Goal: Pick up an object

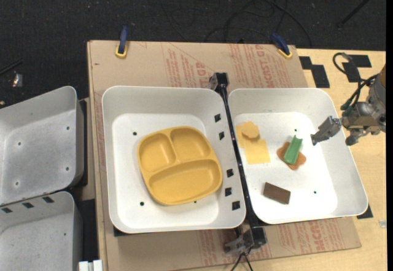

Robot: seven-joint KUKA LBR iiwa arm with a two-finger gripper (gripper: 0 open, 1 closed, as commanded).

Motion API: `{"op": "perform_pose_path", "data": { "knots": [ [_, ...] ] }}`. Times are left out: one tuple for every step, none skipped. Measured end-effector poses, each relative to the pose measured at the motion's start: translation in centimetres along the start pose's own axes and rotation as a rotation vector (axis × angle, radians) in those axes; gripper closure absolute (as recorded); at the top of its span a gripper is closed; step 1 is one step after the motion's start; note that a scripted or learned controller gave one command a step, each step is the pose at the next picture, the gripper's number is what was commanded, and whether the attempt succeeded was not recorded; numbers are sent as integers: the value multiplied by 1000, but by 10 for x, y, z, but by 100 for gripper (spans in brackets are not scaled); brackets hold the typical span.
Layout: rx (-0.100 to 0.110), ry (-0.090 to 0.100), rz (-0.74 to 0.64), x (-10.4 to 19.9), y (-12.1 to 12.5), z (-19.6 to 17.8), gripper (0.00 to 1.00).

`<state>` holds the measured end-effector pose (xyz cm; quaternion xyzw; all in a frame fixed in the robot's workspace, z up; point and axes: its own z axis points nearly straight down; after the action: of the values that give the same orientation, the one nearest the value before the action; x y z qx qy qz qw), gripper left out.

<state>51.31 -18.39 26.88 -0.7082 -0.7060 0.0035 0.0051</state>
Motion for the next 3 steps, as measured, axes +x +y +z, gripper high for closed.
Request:
{"op": "perform_pose_path", "data": {
  "knots": [
    [-12, -3, -4, 1, 2, -6, 0],
    [-8, -1, -2, 3, 2, 37, 0],
    [-8, -1, 0, -4, -1, 97, 0]
  ]
}}
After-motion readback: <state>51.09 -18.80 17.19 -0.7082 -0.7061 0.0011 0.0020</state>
